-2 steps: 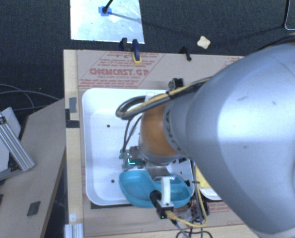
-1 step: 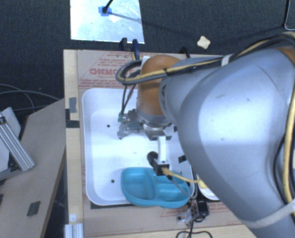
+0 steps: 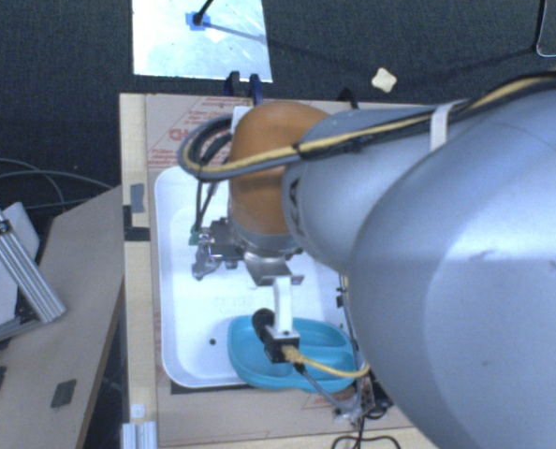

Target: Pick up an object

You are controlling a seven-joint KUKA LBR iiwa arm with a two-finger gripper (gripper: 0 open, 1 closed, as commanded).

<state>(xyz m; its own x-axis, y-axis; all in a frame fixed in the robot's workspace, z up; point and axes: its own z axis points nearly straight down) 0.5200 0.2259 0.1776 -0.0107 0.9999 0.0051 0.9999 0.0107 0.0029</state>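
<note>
other stuff first: my arm [image 3: 465,251] takes up the whole right half of the view and hides whatever is on that side of the bench [image 3: 138,279]. the left bin [image 3: 180,344] is the one i can see. outside it there's a shiny sheet [image 3: 198,26] on the dark floor at the top, a small white scrap [image 3: 383,79] right of that, and an aluminium rail [image 3: 21,260] leaning at the far left. none of them touch the bin.

in the bin: a blue dish [image 3: 325,349] lies at the near end, up against the near rim, its middle partly covered by my own hardware. a tiny dark speck [image 3: 212,341] sits on the white floor just left of the dish. too small to say what it is.

pose: the arm comes in from the right and bends down over the bin, with the orange band [image 3: 259,157] over its far half. my gripper [image 3: 201,253] hangs over the bin's left-middle, clear of the dish, over bare white floor. can't tell whether it's apart or closed from this angle, and i see nothing held in it.
</note>
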